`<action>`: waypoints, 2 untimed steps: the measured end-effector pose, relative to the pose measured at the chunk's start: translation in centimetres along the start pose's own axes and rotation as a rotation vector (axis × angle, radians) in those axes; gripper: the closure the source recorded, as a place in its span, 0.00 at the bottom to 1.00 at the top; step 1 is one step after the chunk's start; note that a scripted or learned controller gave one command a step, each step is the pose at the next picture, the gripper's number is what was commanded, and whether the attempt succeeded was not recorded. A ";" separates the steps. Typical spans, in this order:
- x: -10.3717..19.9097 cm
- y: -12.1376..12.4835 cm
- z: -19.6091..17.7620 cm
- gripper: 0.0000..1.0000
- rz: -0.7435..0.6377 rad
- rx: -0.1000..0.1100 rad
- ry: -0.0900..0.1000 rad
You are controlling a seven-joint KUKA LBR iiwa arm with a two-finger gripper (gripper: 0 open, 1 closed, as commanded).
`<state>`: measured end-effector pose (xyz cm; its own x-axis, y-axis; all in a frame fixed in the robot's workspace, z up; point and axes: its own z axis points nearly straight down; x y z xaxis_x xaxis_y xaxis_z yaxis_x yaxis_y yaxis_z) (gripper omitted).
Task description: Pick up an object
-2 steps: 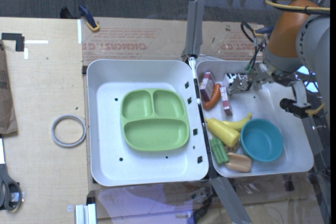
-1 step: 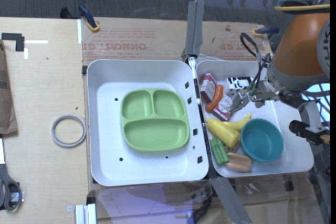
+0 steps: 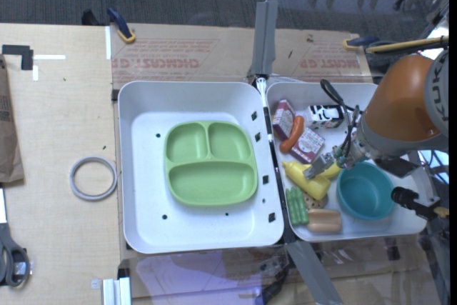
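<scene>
The right bin [image 3: 403, 228] holds a heap of small things. A yellow banana [image 3: 305, 183] lies in its middle, and my gripper [image 3: 320, 168] hangs low right over the banana's upper end, touching or nearly touching it. The arm's orange band [image 3: 400, 100] hides the bin's far right side. A blue bowl [image 3: 365, 191] sits just right of the gripper. Above the banana lie a red sausage [image 3: 292, 133], a purple-red packet [image 3: 309, 146] and a black-and-white cow toy [image 3: 325, 115]. A green ridged piece [image 3: 296, 207] and a tan bun [image 3: 323, 221] rest by the front wall.
The left bin [image 3: 139, 175] holds a green divided plate [image 3: 211, 162]. A grey divider bar [image 3: 264, 39] runs between the bins at the back. On the bench to the left lie a tape ring [image 3: 93, 177] and scissors [image 3: 11, 264].
</scene>
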<state>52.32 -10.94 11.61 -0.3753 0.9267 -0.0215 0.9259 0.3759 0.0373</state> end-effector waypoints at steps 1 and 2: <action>-4.4 2.8 2.6 0.00 -0.071 0.036 0.022; -7.1 3.9 -6.1 0.00 0.160 0.040 0.018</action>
<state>58.32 -16.04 18.02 -0.2235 0.9747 -0.0011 0.9747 0.2235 -0.0007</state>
